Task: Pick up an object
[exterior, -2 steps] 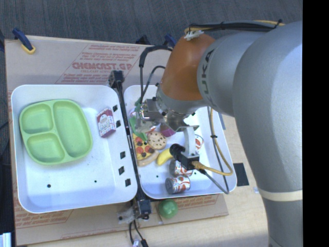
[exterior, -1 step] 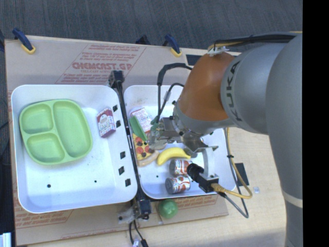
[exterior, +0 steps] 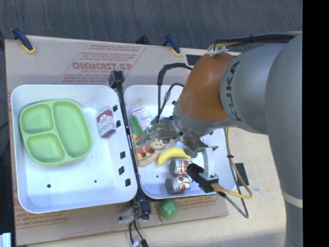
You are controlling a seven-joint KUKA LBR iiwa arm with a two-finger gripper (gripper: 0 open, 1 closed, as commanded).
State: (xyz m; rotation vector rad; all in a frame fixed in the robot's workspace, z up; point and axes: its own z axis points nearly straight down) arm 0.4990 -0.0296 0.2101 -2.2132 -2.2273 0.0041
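My claw reaches low into the right bin, grip impossible to tell, beside a banana, two cans and a pizza slice; a green tray fills the left bin

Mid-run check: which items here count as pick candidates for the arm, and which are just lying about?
In play, right bin, under the gripper:
banana
two cans
pizza-slice toy
green packet

Lying about:
green divided tray and small red packet, left bin
green ball outside the bins
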